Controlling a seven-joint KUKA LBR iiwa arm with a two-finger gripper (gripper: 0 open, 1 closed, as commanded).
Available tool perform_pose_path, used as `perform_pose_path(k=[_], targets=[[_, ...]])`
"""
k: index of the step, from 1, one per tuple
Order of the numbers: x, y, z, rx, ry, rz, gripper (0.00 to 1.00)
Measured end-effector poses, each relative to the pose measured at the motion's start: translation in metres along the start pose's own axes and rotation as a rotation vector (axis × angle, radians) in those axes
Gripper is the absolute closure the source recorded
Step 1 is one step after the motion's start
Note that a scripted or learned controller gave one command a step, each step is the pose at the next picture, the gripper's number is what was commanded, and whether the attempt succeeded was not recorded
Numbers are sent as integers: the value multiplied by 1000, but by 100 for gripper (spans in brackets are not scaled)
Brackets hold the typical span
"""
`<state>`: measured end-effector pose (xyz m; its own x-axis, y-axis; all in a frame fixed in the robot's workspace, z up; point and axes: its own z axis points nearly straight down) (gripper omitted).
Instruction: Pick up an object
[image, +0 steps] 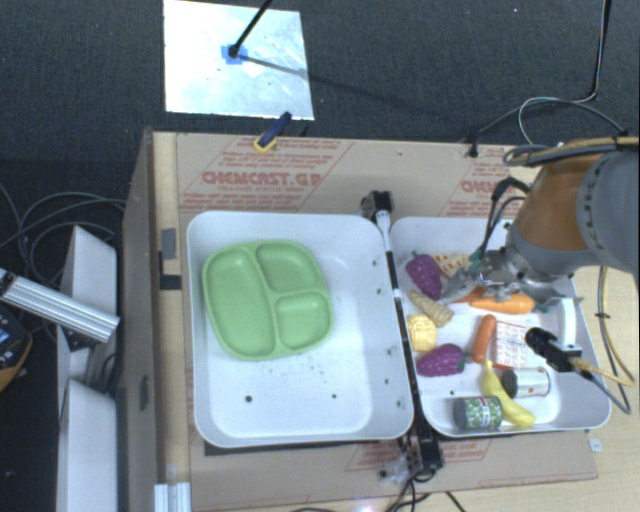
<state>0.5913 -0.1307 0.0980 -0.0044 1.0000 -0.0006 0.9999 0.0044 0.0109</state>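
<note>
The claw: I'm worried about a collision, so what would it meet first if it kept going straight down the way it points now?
Probably the carrot, which lies right under the claw in the right bin, with the purple grapes just beside. Depth is hard to judge from this slanted view.

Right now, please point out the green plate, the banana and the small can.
green plate (266, 299): camera view, on its middle ridge.
banana (505, 398): camera view, on its curved body.
small can (478, 412): camera view, on its green label.
</note>
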Motion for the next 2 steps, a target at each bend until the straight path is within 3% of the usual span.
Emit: perform_pose_path(k=[1,2], targets=[[-42,53,13,9,14,-4,0],[-45,54,2,3,4,-6,100]])
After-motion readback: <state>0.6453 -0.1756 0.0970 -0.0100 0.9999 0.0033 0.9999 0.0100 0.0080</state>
